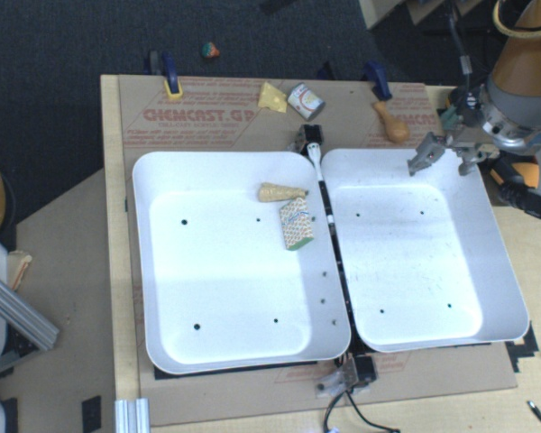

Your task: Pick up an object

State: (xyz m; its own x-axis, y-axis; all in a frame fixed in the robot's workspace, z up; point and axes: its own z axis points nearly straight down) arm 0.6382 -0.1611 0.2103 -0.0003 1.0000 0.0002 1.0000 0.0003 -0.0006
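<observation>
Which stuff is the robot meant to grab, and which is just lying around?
For the job:
- end effector
- tan cone-shaped piece in the left bin
- patterned packet beside it

Just lying about:
- yellow wedge on the board
- small white box
- wooden-handled tool
- blue clamps

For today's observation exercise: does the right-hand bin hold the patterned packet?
No. The patterned packet lies in the left bin, beside a tan roll, near the divider.

Two bins (162,242) (white), two objects (295,221) inside.
</observation>
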